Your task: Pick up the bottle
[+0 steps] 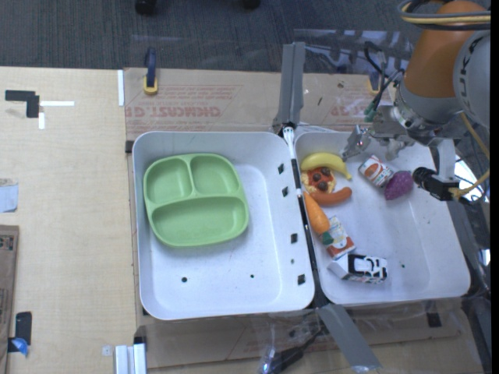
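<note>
A small white bottle with a red label (376, 171) lies on its side in the back part of the right bin (425, 263). It lies between a yellow banana (325, 162) and a purple bunch of grapes (398, 185). My gripper (360, 143) hangs just above and behind the bottle, a little to its left, near the bin's back wall. Nothing shows in its grasp. The grey arm with its orange band (440, 49) reaches in from the upper right.
The right bin also holds a pizza slice (320, 180), a sausage (334, 196), a carrot (315, 213), a small white carton (337, 239) and a black-and-white carton (365, 267). A green divided plate (195, 199) sits in the left bin (226, 287).
</note>
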### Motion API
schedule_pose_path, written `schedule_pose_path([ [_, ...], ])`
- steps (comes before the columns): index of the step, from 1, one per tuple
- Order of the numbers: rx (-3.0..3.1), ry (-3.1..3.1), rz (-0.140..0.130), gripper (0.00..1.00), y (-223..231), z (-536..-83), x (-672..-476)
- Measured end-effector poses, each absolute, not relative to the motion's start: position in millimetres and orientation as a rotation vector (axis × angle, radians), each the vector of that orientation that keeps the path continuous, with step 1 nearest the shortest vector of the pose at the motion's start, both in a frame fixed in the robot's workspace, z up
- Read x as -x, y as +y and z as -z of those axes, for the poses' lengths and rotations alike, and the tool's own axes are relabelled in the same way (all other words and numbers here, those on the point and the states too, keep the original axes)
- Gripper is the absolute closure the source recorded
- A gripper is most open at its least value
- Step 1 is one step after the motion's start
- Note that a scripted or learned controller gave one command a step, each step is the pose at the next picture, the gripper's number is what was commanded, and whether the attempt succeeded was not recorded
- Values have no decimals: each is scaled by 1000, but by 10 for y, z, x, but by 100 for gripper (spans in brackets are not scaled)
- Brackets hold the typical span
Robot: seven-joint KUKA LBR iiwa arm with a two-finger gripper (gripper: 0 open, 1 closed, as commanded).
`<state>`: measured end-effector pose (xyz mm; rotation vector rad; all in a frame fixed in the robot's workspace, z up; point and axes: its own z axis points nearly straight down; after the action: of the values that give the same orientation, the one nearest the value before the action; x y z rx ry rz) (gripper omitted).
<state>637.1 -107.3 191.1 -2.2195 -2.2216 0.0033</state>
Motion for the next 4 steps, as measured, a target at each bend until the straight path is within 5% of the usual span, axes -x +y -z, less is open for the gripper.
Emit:
schedule_pose_path([
  [1, 2168, -2272, -4, 0, -1846, -1480, -6045],
  [2, 2200, -2231, 3, 0, -2085, -918, -5861],
  [3, 1863, -2530, 0, 0, -2223, -1354, -5609],
  [4, 1858, -2532, -1, 0, -1465, -915, -5842],
])
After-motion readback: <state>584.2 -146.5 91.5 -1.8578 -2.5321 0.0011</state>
